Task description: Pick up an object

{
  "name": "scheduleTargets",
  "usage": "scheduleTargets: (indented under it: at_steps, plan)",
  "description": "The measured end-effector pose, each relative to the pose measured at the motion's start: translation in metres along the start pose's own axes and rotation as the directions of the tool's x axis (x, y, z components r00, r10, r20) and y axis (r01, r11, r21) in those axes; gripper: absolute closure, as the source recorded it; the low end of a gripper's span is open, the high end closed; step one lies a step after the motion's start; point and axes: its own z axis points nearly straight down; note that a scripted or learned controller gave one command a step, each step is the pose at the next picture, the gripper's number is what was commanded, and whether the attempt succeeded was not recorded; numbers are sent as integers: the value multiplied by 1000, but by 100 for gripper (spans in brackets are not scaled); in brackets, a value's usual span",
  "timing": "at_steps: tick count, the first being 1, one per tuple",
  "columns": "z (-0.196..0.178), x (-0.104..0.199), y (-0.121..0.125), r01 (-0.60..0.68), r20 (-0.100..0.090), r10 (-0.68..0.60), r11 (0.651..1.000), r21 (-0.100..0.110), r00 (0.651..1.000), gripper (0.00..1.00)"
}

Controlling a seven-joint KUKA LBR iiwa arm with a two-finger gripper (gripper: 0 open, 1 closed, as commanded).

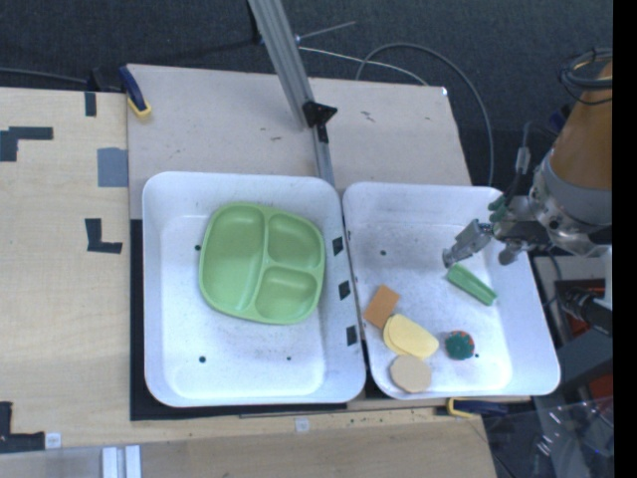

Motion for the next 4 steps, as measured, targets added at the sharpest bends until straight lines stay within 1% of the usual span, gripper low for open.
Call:
scheduleTargets:
  at_steps: [1, 2, 3, 4]
  plan:
    - [0, 0, 0, 0, 0, 0, 1000, 0, 1000, 0]
    - [53, 9, 4, -1, -1, 1, 1000, 6, 1000, 0]
    - [117, 8, 2, -2, -1, 2, 1000, 8, 1000, 0]
    - [168, 19, 1, -1, -2, 1, 1000, 8, 1000, 0]
